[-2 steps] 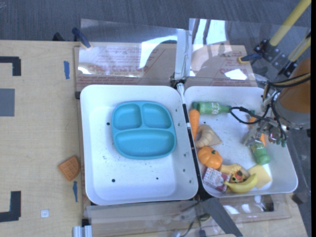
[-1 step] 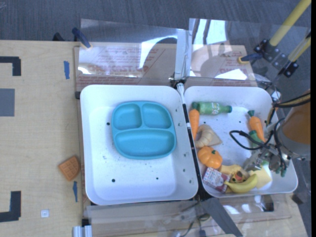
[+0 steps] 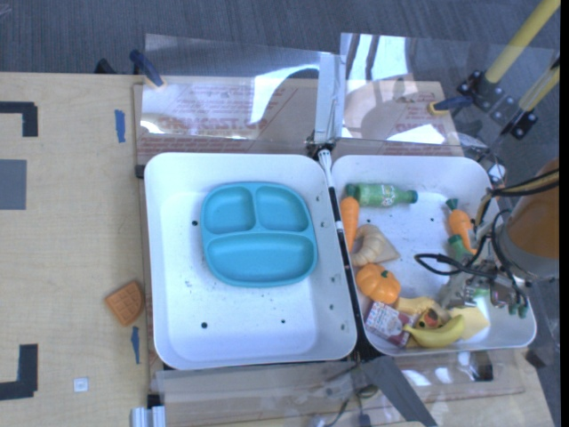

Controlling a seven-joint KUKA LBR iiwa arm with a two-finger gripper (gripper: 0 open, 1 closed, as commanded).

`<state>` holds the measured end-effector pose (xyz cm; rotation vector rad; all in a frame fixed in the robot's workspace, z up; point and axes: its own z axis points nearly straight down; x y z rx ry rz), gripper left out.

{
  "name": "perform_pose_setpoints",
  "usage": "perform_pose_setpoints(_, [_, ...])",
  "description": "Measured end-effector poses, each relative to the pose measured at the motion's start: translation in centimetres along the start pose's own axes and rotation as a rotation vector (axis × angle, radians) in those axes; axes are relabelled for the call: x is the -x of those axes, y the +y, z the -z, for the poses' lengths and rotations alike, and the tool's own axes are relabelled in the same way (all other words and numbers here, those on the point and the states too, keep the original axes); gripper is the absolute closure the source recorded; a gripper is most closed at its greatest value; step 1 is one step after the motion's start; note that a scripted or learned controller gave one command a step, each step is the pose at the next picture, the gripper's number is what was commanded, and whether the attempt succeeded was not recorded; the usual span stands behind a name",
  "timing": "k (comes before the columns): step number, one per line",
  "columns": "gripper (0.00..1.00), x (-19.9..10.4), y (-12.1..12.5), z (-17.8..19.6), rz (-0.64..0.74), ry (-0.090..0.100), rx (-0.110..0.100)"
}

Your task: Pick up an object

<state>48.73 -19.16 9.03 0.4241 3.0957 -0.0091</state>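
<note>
since the gripper [image 3: 464,294] is hovering over the banana [image 3: 442,330] in the right bin [image 3: 425,174], it is needing a centred descent; finger state: cannot tell

Premises: robotics test lab. Evidence: two white bins [image 3: 169,265] set on a plywood tabletop [image 3: 62,238] bearing black fiducial marks [image 3: 20,118] left of the bins; clear shielding panels [image 3: 231,92] behind them; toy food within.

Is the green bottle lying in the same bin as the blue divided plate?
No. The green bottle lies in the right bin, while the blue divided plate sits in the left bin.
</note>
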Motion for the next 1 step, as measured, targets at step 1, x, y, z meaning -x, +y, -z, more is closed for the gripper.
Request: perform_pose_setpoints(1, [1.00, -0.59, 0.78, 0.02, -0.290, 0.002, 0.000])
